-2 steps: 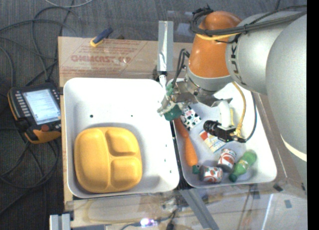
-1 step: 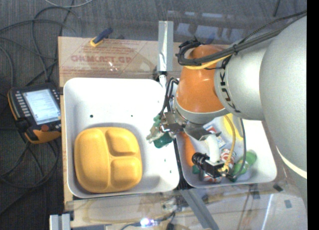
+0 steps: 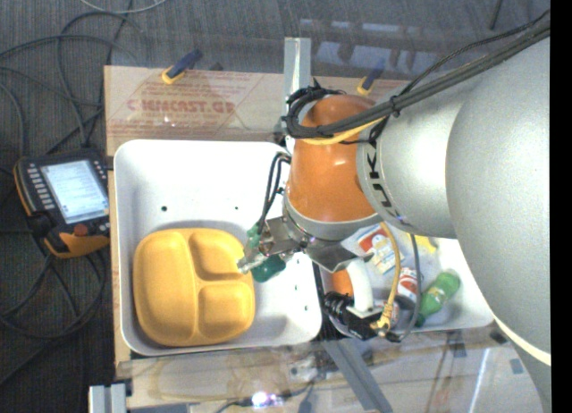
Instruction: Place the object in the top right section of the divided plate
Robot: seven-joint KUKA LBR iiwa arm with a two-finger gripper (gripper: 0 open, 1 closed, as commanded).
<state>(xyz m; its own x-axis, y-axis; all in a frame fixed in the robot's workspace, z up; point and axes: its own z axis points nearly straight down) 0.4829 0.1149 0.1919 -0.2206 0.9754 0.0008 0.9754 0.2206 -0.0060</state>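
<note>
A yellow divided plate [image 3: 192, 288] lies in the left bin [image 3: 179, 170], at its near left. Its top right section [image 3: 219, 255] is a shallow hollow with nothing in it. My gripper [image 3: 254, 257] hangs at the plate's right rim, beside that section. A small dark green object [image 3: 266, 268] sits between its fingers, so the gripper is shut on it. The object hangs just off the rim, above the bin floor rather than over the section. The big grey and orange arm [image 3: 335, 170] hides much of the strip between the bins.
The right bin [image 3: 469, 317] holds several things, among them a green bottle [image 3: 442, 290], a red and white packet [image 3: 404, 282] and an orange item [image 3: 340, 282]. A teach pendant [image 3: 63, 195] lies left of the bench. Cables hang from the wrist.
</note>
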